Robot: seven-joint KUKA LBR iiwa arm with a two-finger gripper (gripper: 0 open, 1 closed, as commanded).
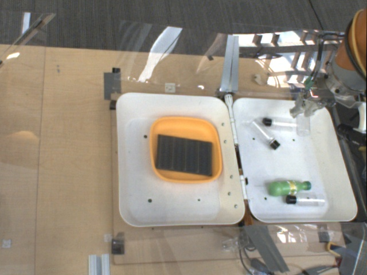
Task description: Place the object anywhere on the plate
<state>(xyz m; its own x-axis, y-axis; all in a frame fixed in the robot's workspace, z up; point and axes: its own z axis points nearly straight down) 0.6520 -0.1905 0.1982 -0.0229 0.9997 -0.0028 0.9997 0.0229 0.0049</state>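
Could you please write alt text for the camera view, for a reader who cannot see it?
An orange plate bearing a dark ridged rectangular object sits in the left bin. The right bin holds a green bottle and three clear, black-capped tubes; the end effector hovers at its far right corner.

No legible txt, labels, nos. or signs anywhere on bench.

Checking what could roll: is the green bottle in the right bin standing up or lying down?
Lying down. The green bottle rests on its side on the right bin floor, its length running left to right, beside a clear tube.
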